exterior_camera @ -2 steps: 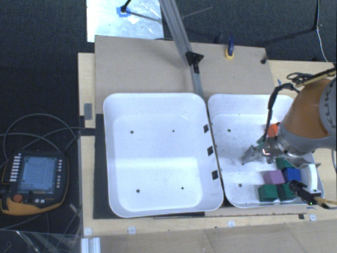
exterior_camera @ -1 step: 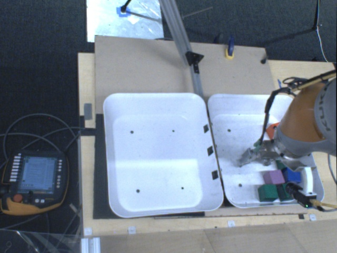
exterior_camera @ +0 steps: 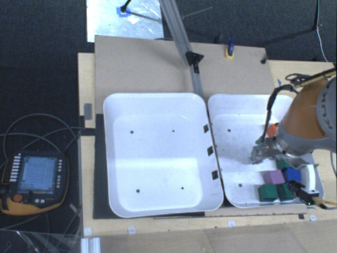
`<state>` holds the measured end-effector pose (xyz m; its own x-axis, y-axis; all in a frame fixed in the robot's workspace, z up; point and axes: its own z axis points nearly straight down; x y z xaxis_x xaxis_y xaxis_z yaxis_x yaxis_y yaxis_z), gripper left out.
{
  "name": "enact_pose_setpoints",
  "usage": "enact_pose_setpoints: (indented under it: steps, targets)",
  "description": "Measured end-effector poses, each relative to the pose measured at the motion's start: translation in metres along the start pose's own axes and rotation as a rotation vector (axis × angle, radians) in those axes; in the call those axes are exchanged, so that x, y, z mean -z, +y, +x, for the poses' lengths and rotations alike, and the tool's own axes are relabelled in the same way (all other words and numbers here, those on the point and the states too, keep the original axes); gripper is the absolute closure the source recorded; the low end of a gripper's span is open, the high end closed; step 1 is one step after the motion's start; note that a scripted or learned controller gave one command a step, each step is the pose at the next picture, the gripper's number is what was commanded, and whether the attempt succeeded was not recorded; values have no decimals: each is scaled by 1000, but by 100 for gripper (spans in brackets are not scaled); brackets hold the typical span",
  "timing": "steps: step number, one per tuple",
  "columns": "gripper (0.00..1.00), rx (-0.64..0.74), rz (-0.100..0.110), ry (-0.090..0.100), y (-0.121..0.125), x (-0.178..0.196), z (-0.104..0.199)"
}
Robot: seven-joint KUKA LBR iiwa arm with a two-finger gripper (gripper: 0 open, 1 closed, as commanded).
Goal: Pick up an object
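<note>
1. The grey arm [exterior_camera: 310, 120] is reaching in from the right of the frame over the right bin [exterior_camera: 231, 109].
2. The gripper [exterior_camera: 259, 154] is hanging low at the bin's centre-right; I cannot tell how it is set.
3. A purple block [exterior_camera: 273, 177], a green block [exterior_camera: 267, 193] and a blue block [exterior_camera: 293, 174] are lying clustered at the lower right of that bin, just beside the gripper.
4. The left bin [exterior_camera: 158, 152] is sitting at the frame's centre.

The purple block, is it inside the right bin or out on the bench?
Inside. The purple block lies on the right bin floor near its front corner, beside green blocks, below the gripper.
</note>
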<state>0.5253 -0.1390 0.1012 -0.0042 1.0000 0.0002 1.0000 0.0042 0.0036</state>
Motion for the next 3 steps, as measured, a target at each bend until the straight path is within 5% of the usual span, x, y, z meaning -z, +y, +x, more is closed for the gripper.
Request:
enact_pose_setpoints:
  steps: [3]
  targets:
    - [100,1,-5,-2,8,160,2]
